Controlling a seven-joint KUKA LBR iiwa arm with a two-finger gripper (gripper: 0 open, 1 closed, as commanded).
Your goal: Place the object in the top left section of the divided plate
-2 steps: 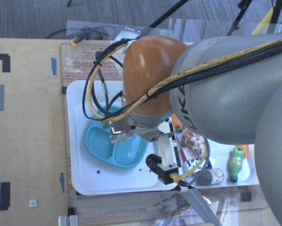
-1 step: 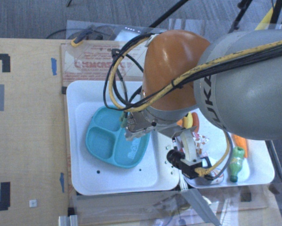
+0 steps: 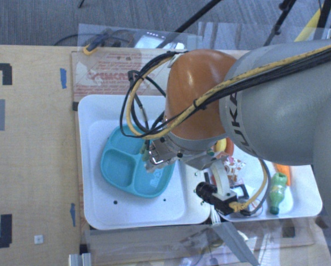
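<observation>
Left bin (image 3: 99,215) holds the teal divided plate (image 3: 124,168), sitting toward the bin's right edge, approx mid-depth; plate's right side is covered by the arm. Gripper (image 3: 154,158) hangs over the plate's right part, just at the divider betw. the 2 bins; can't tell whether it's spread or closed, wrist hides it. Arm (image 3: 248,98) w/ orange band and looped cables crosses both bins. Right bin (image 3: 309,204) has the objs: red-white wrapper (image 3: 233,169) near its left edge, green bottle (image 3: 276,194) and an orange item (image 3: 284,173) toward the right edge.
</observation>
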